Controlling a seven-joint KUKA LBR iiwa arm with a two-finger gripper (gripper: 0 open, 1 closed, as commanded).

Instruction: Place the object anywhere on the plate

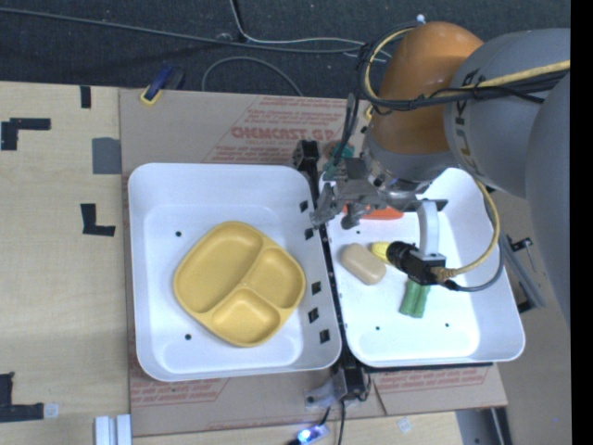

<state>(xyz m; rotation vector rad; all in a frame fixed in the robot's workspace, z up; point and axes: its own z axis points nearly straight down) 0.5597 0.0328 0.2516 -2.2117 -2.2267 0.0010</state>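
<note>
Nothing on the plate yet; placing not started.
Beige block (pixel 362 264), green piece (pixel 414 299) and orange bit (pixel 380 215) lying in right bin (pixel 482 341); yellow plate (pixel 239 283) sitting in left bin (pixel 157 341); gripper (pixel 347 202) hovering at divider, can't tell its state.

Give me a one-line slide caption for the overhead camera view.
KUKA arm's gripper hovers over the right bin above a beige block, while the yellow plate waits in the left bin.
</note>
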